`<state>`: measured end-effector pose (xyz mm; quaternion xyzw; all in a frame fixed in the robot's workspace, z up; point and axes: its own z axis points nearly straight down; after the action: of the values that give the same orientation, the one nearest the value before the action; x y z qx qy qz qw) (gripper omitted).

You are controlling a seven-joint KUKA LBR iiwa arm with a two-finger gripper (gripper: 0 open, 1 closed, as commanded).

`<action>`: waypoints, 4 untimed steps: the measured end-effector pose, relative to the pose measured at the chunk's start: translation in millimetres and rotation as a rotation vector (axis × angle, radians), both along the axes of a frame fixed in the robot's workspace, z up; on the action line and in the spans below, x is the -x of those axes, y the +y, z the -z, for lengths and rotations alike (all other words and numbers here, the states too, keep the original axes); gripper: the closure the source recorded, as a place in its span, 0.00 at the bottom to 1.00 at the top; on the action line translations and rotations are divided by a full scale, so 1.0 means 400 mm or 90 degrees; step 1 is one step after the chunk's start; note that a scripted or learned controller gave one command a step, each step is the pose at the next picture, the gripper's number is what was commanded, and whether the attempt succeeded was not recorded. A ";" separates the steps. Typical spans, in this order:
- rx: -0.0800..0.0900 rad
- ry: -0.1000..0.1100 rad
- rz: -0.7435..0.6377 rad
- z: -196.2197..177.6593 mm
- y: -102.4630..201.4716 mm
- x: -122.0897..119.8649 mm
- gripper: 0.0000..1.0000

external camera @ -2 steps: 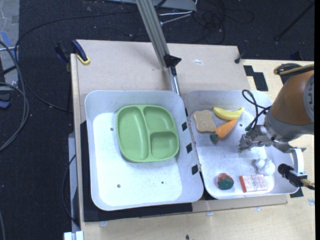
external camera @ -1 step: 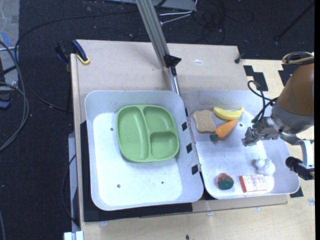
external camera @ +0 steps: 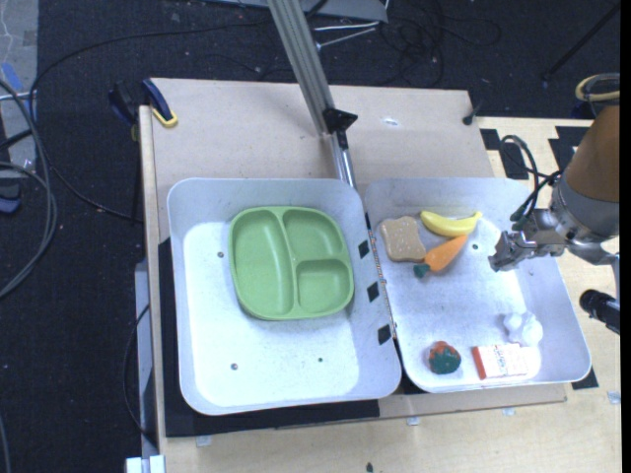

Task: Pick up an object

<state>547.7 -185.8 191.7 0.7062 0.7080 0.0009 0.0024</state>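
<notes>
The right bin [external camera: 463, 299] holds a yellow banana [external camera: 451, 223], an orange carrot [external camera: 445, 253], a tan slice of bread [external camera: 402, 238], a red and green fruit [external camera: 444, 358], a red and white carton [external camera: 505, 362] and a small white lump [external camera: 520, 326]. My gripper [external camera: 509, 251] hangs over the bin's right part, right of the carrot and above the white lump. Nothing shows between it and the bin floor.
The left bin [external camera: 271, 363] bears a green divided plate [external camera: 292, 262]. A grey pole [external camera: 301, 47] slants down to the bins' far junction. Cables lie on the dark floor around the bench.
</notes>
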 end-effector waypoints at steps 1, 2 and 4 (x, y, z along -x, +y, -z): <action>0.000 -0.001 -0.001 -0.153 0.017 0.000 1.00; -0.003 0.002 -0.004 -0.162 0.168 0.001 1.00; -0.002 0.004 -0.003 -0.092 0.440 0.047 1.00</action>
<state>528.8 -9.7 228.6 0.7044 0.7098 -0.0001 -0.0013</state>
